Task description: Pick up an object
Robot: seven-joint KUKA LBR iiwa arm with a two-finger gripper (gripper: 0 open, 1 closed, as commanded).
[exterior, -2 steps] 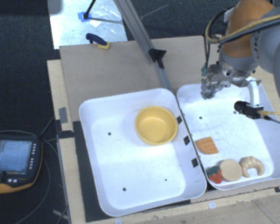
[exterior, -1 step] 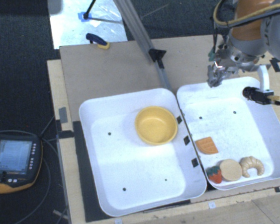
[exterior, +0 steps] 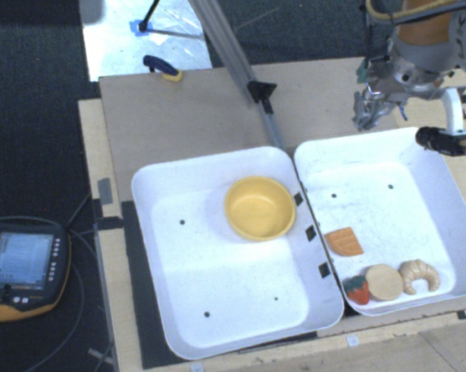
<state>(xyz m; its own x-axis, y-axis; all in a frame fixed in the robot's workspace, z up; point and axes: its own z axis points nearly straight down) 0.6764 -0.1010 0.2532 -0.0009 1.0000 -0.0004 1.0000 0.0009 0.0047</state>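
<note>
The bench [exterior: 182,115] is a flat tan board surface. Two shallow white bins rest directly on it, side by side and touching along their inner edges: the left bin [exterior: 175,297] and the right bin [exterior: 465,220]. A blue-and-yellow clamp [exterior: 161,66] sits at the far left edge. A grey pole [exterior: 239,62] slants across the far surface.

Light falls evenly from overhead and the white bins [exterior: 231,307] come out bright, nearly washed out along their floors. A shiny panel [exterior: 126,34] at the top left throws back a hard pale glare. Shadows are faint, just a soft rim under the yellow bowl [exterior: 259,207]. The whole picture is slightly grainy and soft, and the dark floor swallows detail.
</note>
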